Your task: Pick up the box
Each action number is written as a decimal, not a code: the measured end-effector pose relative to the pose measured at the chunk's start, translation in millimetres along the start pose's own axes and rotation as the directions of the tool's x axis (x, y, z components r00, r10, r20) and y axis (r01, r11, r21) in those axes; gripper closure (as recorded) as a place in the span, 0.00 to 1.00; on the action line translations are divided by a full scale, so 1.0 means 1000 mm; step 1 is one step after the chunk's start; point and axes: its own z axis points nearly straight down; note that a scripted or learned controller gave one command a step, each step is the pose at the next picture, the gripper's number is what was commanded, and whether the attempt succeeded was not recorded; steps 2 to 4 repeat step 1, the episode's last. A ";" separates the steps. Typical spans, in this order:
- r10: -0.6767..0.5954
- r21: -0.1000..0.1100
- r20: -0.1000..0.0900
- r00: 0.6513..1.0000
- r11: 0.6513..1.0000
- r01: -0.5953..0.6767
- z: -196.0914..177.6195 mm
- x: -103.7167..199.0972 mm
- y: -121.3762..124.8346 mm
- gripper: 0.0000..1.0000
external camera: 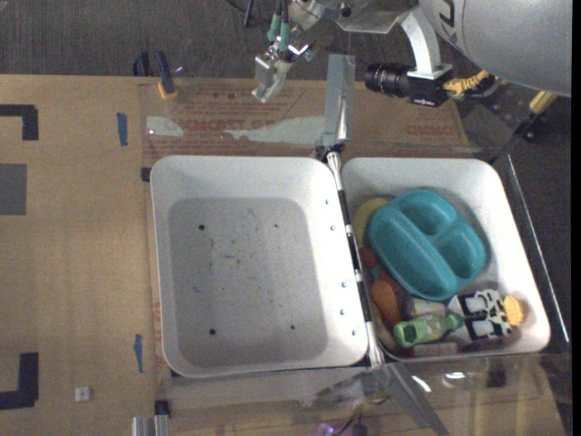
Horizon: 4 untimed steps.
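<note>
The scene is lit evenly and fairly brightly from overhead. Soft glare is seen on the arm's grey shell [517, 25], to the right of the gripper [270, 73]. Only faint shadow is cast inside the left bin [163, 243] below it. Some reflection is noted on a clear sheet [454, 384] at the lower right. Fine detail is rendered softly and slightly grainy throughout.

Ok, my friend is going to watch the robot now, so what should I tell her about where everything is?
Gripper: up high, over the bench beyond the far edge of the left bin; too small to tell open or shut.
Box: probably the black-and-white patterned thing at the near edge of the right bin, beside the green bottle and just below the teal plate.
Done: nothing picked up yet.
Left: move over the right bin, go down, grab the box, lift.
</note>
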 end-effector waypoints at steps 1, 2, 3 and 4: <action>0.000 0.000 0.000 1.000 1.000 0.000 0.000 0.000 0.000 0.00; 0.000 0.000 0.000 1.000 1.000 0.000 0.000 0.000 0.000 0.00; 0.000 0.000 0.000 1.000 1.000 0.000 0.000 0.000 0.000 0.00; 0.000 0.000 0.000 1.000 1.000 0.000 0.000 0.000 0.000 0.00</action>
